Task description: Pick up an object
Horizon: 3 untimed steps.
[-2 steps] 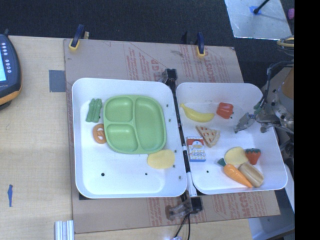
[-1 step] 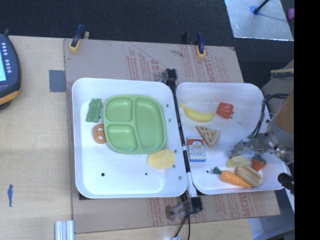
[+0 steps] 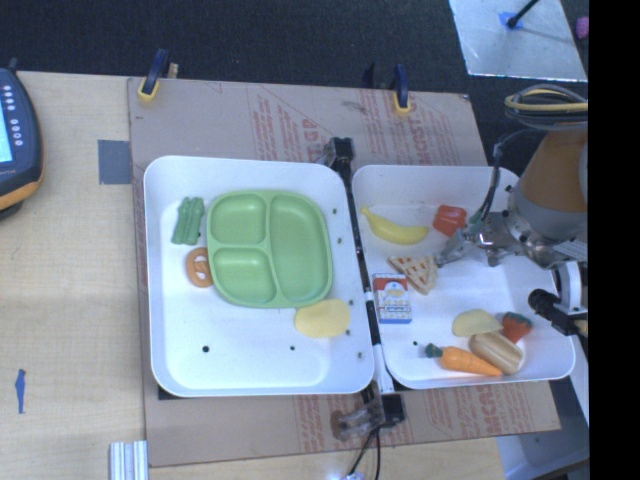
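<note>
Gripper [image 3: 455, 251] sits over the right bin [image 3: 440, 373], low and left of the arm [image 3: 548, 183]; metal finger parts blur together, can't tell apart or together, nothing visibly between them. Arm cut off at the right edge, orange band partly visible.

Right bin count: one banana [image 3: 394, 229], one red piece [image 3: 450, 217] just above the gripper, one sandwich wedge [image 3: 415, 271] just left of it, one small carton [image 3: 393, 299] against the bin's left wall, one carrot [image 3: 460, 360], one hot dog [image 3: 498, 351], one pale yellow piece [image 3: 476, 322], one small red item [image 3: 515, 325] too small to identify. Last four cluster near the bottom right corner, some touching.

Left bin [image 3: 170, 353]: one green divided plate [image 3: 269, 247], one green bean bunch [image 3: 187, 220], one orange pretzel-like ring [image 3: 198, 266] touching the plate's left edge, one yellow lump [image 3: 322, 318] below the plate.

Open room: centre of the right bin, bottom half of the left bin.
</note>
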### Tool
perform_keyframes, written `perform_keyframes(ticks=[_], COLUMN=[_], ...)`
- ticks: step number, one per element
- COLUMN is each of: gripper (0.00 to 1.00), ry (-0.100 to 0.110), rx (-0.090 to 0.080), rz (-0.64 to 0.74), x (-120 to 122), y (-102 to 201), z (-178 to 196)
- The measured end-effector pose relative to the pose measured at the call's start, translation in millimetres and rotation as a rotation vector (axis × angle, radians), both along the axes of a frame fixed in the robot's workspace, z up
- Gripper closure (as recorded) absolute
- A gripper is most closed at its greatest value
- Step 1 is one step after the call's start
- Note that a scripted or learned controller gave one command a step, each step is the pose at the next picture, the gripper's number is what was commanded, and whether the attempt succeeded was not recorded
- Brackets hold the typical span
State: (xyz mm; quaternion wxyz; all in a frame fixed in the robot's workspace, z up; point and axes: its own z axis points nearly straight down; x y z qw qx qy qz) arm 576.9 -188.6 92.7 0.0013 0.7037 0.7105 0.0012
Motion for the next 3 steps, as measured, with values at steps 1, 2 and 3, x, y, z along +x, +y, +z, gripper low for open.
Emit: perform_keyframes(ticks=[1, 2, 3], gripper=[0.00, 1.00, 1.00], ry=[-0.002, 0.006, 0.008], rx=[-0.001, -0.002, 0.003], rz=[-0.001, 0.000, 0.001], x=[83.9, 80.2, 13.7], y=[20.1, 17.7, 115.6], z=[0.6, 11.1, 103.5])
